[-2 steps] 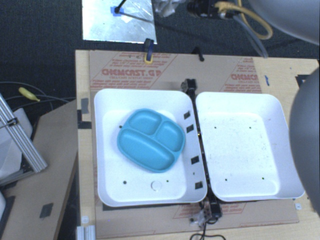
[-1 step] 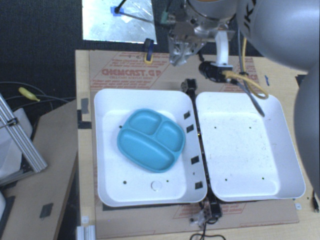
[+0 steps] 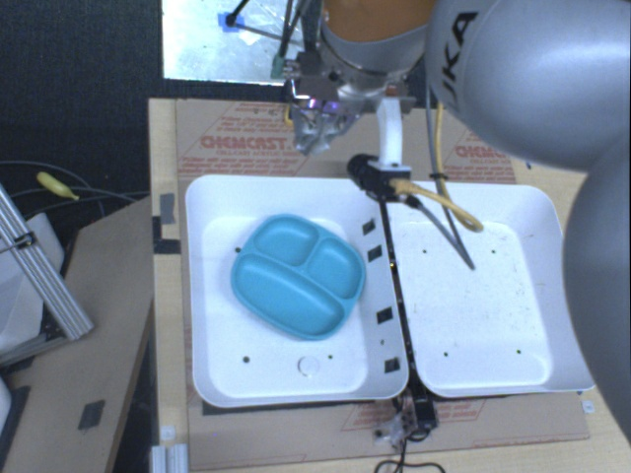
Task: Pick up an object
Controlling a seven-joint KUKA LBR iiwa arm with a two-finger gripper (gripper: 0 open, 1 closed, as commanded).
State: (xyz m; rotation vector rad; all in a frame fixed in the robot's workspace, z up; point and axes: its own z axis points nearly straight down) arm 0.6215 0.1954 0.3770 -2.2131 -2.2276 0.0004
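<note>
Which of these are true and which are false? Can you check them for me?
1. The blue plate lies in the left bin. True.
2. The blue plate has three sections. True.
3. The gripper is touching the blue plate. False: it hangs above the cardboard behind the bins, apart from the plate.
4. The blue plate lies in the right bin. False: it lies in the left one.
5. The arm is bright green. False: it is grey, with an orange band.

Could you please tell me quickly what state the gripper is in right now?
Gripper: raised above the far edge of the left white bin, nothing visibly held; open or shut cannot be told.
</note>
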